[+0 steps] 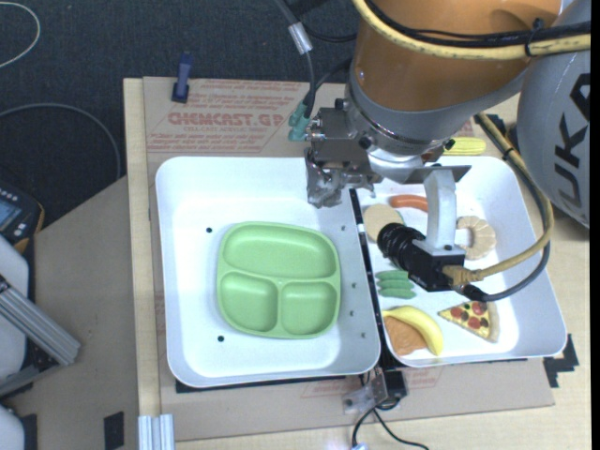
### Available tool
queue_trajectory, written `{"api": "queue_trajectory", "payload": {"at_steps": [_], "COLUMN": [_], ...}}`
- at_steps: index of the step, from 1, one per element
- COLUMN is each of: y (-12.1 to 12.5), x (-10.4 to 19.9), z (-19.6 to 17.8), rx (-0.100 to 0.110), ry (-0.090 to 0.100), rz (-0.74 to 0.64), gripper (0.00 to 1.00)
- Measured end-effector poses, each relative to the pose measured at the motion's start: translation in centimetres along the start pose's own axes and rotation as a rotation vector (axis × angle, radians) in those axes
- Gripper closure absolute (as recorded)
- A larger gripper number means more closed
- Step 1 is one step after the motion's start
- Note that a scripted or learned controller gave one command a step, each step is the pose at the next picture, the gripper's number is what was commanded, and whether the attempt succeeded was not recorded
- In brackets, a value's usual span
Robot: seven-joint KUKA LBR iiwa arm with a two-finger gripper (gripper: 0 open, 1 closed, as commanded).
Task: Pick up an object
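where bins meet | left bin point(183, 251): green tray point(277, 278) | right bin point(525, 251): banana point(419, 327), pizza slice point(472, 318)

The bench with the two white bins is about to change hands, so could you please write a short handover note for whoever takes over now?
Tool: hangs over the divide between the bins, near their far edge; nothing visible in it, and its opening cannot be judged from this view.
Left bin: holds a green divided plate.
Right bin: toy food, with a banana, a pizza slice, green beans, a sausage and a cookie; the arm covers part of it.
Done: nothing lifted yet.
Left: grasp one item and raise it.
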State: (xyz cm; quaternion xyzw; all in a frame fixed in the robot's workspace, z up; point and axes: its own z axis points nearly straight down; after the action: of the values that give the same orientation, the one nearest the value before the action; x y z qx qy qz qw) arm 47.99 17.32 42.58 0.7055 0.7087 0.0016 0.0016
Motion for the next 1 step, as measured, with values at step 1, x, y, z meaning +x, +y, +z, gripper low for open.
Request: {"api": "queue_trajectory", "payload": {"at_steps": [1], "y": [0.04], "x": [0.06], "z": [-1.02], "rx": [-0.002], "ry": [0.000], "rz": [-0.002], "gripper": [1.00]}}
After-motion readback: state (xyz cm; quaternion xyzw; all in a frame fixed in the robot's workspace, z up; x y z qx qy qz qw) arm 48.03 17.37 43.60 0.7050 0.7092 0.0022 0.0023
